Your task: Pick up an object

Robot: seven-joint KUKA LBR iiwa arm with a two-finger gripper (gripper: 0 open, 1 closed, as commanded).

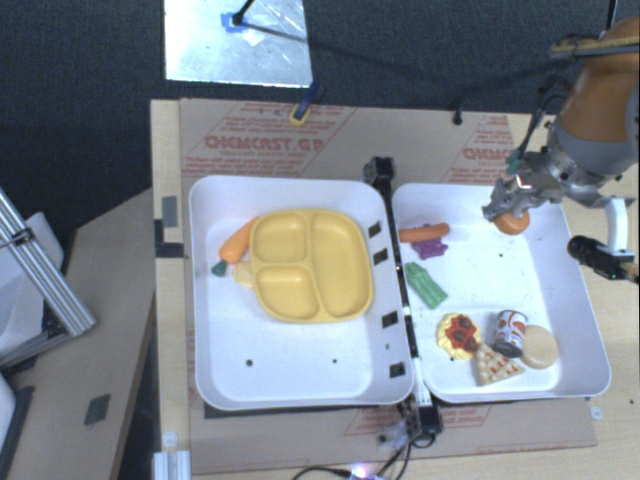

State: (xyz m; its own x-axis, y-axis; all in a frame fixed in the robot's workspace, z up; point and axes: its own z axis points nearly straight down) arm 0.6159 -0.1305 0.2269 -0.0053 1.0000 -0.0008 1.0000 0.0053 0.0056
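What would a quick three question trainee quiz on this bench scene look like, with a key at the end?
1. True or false: the yellow divided plate lies in the left bin.
2. Which item lies closest to the tool? A) the green piece B) the small orange object C) the can
3. Fill in: the carrot lies against the plate's ____ side in the camera view.

Key
1. True. The plate sits in the left bin, across the divider from the right bin.
2. B. The small orange object sits right beneath the tool, at the far side of the right bin.
3. Left.
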